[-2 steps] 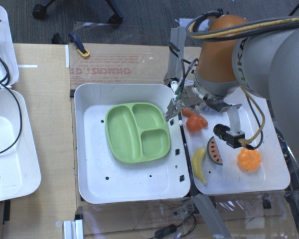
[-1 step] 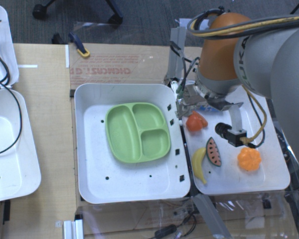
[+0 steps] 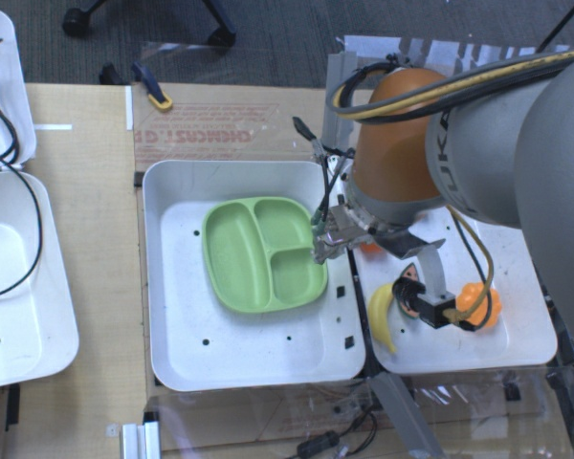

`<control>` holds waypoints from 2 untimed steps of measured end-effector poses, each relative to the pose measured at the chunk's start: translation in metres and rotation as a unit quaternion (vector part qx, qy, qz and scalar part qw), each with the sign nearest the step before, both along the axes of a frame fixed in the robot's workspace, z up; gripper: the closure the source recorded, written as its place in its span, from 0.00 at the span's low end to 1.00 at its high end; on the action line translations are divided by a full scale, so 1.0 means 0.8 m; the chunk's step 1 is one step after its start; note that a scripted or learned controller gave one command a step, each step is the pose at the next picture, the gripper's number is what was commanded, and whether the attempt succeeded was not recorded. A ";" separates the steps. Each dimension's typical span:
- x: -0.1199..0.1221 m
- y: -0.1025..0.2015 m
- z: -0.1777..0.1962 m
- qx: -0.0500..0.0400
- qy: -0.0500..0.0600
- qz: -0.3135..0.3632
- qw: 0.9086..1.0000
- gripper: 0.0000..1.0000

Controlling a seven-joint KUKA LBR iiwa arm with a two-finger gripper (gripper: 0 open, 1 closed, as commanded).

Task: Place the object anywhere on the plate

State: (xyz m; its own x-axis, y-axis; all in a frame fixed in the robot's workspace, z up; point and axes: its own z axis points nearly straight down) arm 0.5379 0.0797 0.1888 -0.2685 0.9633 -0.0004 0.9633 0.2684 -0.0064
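In the left bin, green three-compartment plate (image 3: 264,252)

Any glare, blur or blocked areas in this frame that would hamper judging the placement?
Camera view: lighting even, shadows soft; green plate sharp and unglared; the grey arm looms large, hiding much of the right bin; gripper small and dark at the plate's edge.
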 end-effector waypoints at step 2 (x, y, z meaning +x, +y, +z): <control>0.001 -0.003 0.008 -0.001 0.002 -0.002 1.000 1.00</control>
State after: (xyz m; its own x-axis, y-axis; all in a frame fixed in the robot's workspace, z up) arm 0.5388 0.0774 0.1950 -0.2647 0.9643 -0.0013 0.9643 0.2646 -0.0117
